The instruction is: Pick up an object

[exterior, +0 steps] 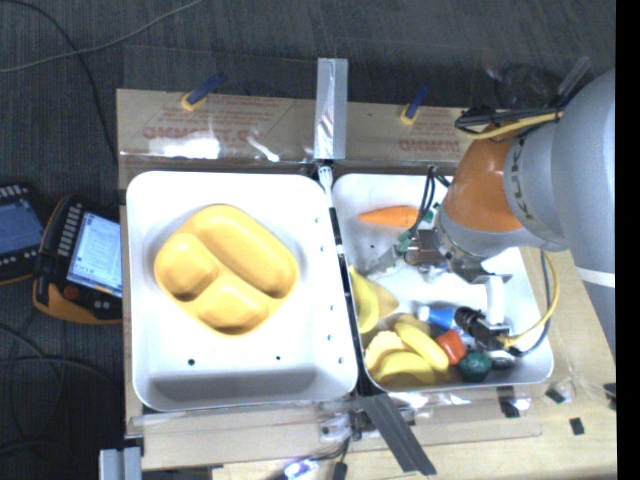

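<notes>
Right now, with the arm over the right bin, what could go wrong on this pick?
1. The wrist covers the end effector, so a hold cannot be confirmed; a lift may come up empty.
2. The bananas, red piece and green piece are crowded in the near corner of the right bin; a grab there could shove neighbours.
3. The carrot lies beside the end effector, near the far wall, and may get knocked.

glossy white plastic bins (pixel 240 383), smooth yellow mould (pixel 226 266)
</notes>
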Robot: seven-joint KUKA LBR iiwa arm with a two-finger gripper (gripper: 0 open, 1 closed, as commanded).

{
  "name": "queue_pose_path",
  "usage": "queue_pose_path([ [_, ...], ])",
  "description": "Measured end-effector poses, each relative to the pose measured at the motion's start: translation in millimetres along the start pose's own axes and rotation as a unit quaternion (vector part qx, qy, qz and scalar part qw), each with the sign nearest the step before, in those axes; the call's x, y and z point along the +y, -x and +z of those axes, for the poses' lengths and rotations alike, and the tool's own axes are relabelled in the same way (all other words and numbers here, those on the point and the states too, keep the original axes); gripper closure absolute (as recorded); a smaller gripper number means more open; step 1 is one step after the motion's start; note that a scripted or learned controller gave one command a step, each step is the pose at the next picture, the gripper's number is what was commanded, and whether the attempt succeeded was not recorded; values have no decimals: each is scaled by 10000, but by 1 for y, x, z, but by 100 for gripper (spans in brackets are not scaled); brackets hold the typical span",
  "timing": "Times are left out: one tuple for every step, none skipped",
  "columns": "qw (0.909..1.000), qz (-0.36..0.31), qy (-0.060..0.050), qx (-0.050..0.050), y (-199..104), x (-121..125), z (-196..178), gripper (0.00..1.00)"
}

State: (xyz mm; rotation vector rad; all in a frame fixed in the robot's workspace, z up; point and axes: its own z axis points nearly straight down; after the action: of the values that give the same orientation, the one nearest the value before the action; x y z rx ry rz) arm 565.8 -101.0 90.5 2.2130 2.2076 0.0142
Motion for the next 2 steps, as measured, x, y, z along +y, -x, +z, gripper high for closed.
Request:
queue_pose_path([
  [9954,948,-156,5,0,101,6,0],
  [9952,961,-172,-37,1,100,-1,100],
])
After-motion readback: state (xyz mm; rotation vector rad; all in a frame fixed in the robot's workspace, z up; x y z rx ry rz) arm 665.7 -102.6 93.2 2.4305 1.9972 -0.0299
